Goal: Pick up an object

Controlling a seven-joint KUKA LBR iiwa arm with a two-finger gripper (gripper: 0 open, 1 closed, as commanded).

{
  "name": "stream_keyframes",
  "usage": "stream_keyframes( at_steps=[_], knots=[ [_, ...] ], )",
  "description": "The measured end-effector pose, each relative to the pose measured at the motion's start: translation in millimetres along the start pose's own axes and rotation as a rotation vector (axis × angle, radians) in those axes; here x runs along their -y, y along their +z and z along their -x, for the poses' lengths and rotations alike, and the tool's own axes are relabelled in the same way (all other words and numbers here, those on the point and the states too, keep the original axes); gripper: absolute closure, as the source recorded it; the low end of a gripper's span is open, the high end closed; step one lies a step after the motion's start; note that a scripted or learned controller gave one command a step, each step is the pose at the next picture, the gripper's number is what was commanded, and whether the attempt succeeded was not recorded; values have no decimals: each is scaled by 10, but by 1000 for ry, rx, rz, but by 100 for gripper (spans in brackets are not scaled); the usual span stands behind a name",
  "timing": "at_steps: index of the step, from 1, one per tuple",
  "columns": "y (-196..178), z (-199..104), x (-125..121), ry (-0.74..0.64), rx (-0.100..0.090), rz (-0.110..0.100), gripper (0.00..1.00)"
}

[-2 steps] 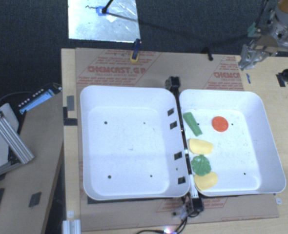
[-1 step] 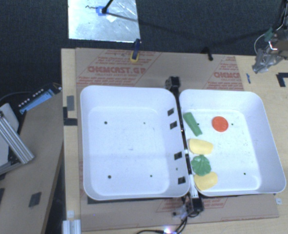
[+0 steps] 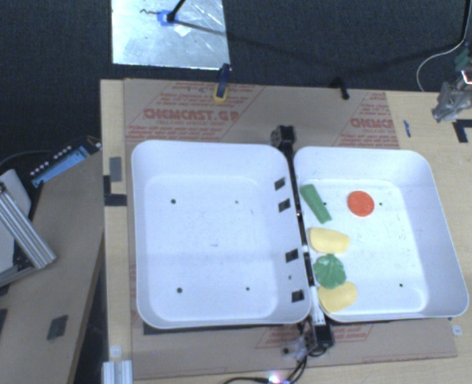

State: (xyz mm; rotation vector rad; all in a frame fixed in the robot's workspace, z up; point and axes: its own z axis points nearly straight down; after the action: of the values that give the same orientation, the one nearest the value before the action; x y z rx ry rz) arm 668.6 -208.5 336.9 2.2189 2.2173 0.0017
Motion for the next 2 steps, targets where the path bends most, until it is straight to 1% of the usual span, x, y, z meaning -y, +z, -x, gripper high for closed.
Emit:
stream_keyframes(
  at_steps=[1, 2],
  knots=[
    [714, -724, 2, -9, -5, -6, 100],
    [741, -1261, -1, -9, -3, -2, 100]
  ],
)
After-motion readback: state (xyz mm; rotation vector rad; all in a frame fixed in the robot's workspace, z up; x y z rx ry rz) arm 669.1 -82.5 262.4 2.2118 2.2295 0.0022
